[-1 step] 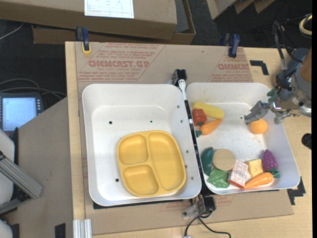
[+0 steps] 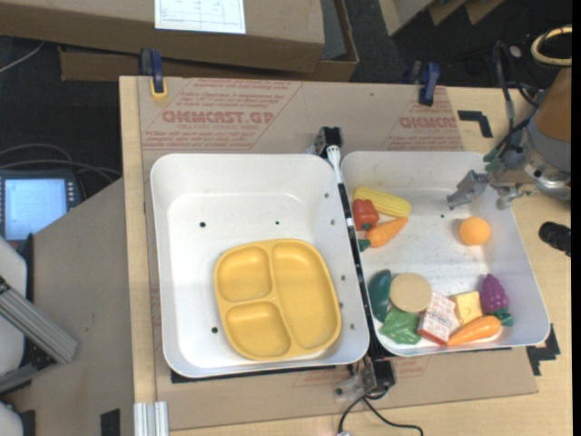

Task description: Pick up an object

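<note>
Looking down on the tabletop (image 2: pixel 136 243), you see the gripper (image 2: pixel 481 189) hanging over the far right part of the right bin (image 2: pixel 536 284), just above the orange ball (image 2: pixel 474 232), which I take as your landmark. Its fingers (image 2: pixel 465 192) stand spread apart with nothing between them; the ball lies free on the bin floor just below them, not touched as far as you can judge. Left of the ball, against the bin's left wall, lie a yellow corn cob (image 2: pixel 383 203), a red pepper (image 2: pixel 365 213) and a small carrot (image 2: pixel 386 232), close together. Nearer to you than the ball, along the front of the bin, sits a crowded heap: a tan round disc (image 2: pixel 410 291) on green pieces (image 2: pixel 397 325), a red-and-white packet (image 2: pixel 439 316), a yellow block (image 2: pixel 467 305), purple grapes (image 2: pixel 491 292) and a second carrot (image 2: pixel 474 331). Well left of the ball, in the left bin (image 2: pixel 182 189), rests a yellow divided tray (image 2: pixel 275 298).
</note>
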